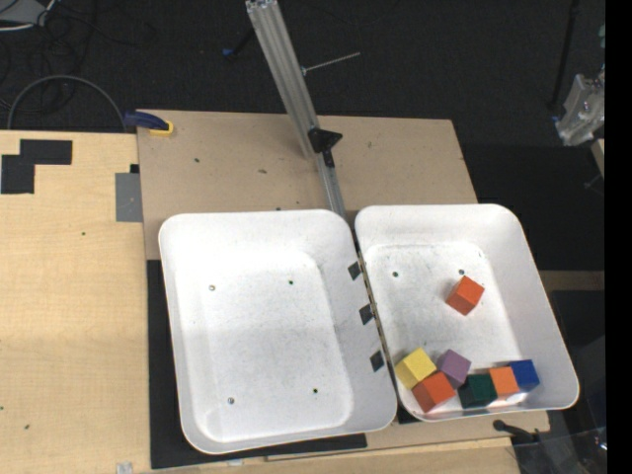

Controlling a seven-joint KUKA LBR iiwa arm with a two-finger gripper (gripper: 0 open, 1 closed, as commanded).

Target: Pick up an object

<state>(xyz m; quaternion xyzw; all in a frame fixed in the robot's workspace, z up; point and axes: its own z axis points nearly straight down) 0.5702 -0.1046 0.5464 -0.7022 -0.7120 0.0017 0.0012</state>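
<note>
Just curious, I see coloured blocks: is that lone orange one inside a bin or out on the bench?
Inside. The orange block rests on the floor of the right bin, apart from the other blocks clustered at its near edge.

Seven small cubes lie well apart from the gripper (581, 112), all lower in the view than it and a little to its left. The nearest to it is an orange-red cube (465, 294), alone and turned cornerwise. Further from the gripper, the other six make a tight cluster: a yellow cube (417, 366) touching a purple cube (454, 365), a red cube (434, 391) just beside them, then a dark green cube (478, 390), an orange cube (505, 380) and a blue cube (524, 374) in a row.
</note>
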